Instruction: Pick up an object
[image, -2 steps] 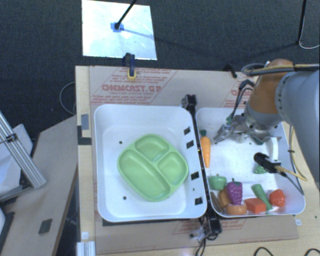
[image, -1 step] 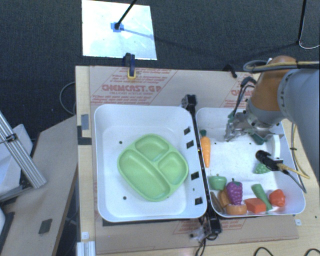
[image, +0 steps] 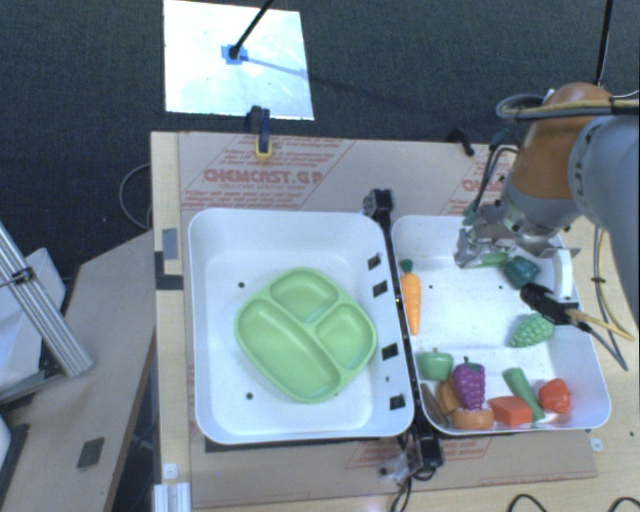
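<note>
Whether the gripper is spread or pressed together cannot be told from this slanted view: its metal tip is low over the far end of the right-hand shallow white bin, and its own body hides the gap.

Going from biggest to smallest: the plywood bench carries both bins. The left-hand shallow white bin holds a pale green plastic plate with three compartments. The grey arm with its orange band reaches in over the right bin.

The candidates lie in that bin. An orange plastic carrot lies alone along the near-left wall. A bumpy light green toy fruit sits apart near the right side. A purple toy grape bunch is packed among other toy vegetables at the front edge. A small dark teal toy piece lies just beside the gripper, by a sliver of green that is too small to name.

The teal piece looks the likeliest target, being nearest. I judge all of these to be hollow moulded plastic: light, stiff, not fragile, but smooth, so prone to squirting out of a pinch. The teal piece is best taken across its narrow width, squarely at the middle.
</note>
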